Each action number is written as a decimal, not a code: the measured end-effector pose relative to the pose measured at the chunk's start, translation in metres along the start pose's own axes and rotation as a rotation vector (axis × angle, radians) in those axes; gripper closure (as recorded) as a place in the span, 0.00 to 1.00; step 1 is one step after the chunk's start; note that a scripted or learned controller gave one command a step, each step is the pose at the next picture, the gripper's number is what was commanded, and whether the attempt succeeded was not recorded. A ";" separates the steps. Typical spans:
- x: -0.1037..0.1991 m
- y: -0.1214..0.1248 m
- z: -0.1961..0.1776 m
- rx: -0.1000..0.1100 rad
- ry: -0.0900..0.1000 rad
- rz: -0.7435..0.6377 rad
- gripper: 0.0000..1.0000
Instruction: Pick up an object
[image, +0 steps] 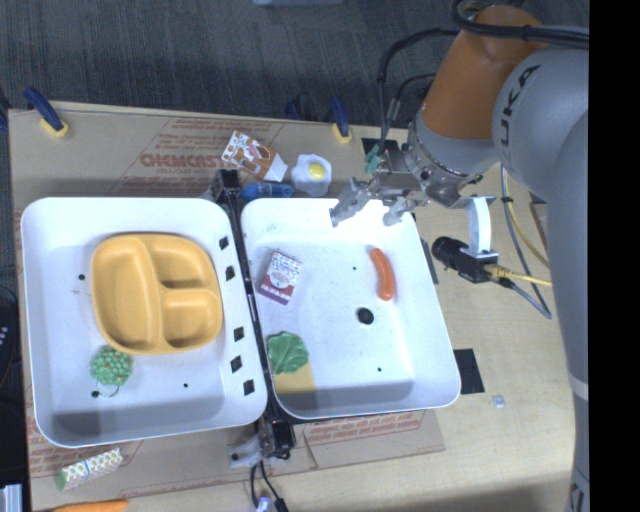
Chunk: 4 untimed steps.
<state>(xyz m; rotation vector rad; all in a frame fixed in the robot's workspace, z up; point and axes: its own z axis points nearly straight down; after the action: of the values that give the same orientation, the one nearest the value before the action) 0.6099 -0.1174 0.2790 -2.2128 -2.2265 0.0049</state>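
The claw (371, 205) hangs over the far rim of the right bin (425, 385), its two grey fingers (346, 209) spread apart with nothing between them and nothing touching them. Above it the grey arm (540, 110) with its orange band comes in from the right. In the right bin, an orange hot dog (382, 273) lies just below the claw, on the bin floor and apart from the fingers. A small red-and-white packet (280, 276) lies near the bin's left wall, and a green leafy piece on a yellow card (288, 360) sits at the near left corner. A small dark spot (365, 317) marks the floor near the middle. The left bin (50, 410) holds a yellow divided tray (155, 290) and a green broccoli-like toy (110, 366) just below it. Beyond the bins, on the cardboard sheet (170, 150) covering the tabletop (510, 430), lie a small printed box (246, 153), a blue object (265, 189) and a white-and-yellow egg-like toy (312, 173). Blue clamps (45, 110) grip the cardboard's far edge, and a patterned wrapper (90, 467) lies at the near left corner.
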 end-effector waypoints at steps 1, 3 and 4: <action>-0.086 0.022 0.101 0.002 -0.001 -0.025 0.00; -0.093 0.018 0.177 0.000 0.000 -0.367 1.00; -0.052 -0.002 0.077 -0.002 -0.001 -0.180 1.00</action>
<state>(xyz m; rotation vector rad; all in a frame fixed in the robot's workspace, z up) 0.6085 -0.1698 0.2023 -2.0049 -2.4179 0.0025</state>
